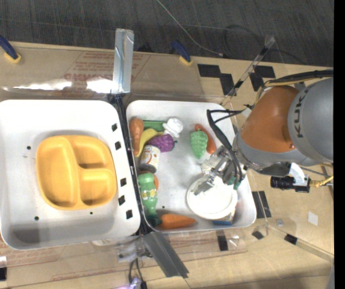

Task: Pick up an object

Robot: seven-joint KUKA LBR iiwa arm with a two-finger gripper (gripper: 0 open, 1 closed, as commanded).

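White bowl [211,202] in right bin [178,110], partly hidden under tool [209,181], tool's spread impossible to tell

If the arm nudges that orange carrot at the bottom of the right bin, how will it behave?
The carrot looks like a smooth plastic toy, so probably light and stiff. Its tapered, rounded shape suggests it may roll or swing around rather than slide straight. It lies against the bin wall, which would likely stop it.

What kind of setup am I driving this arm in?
Likely a lab pick-and-place test bench: two white bins on taped cardboard, toy food such as a carrot, and a yellow divided tray.
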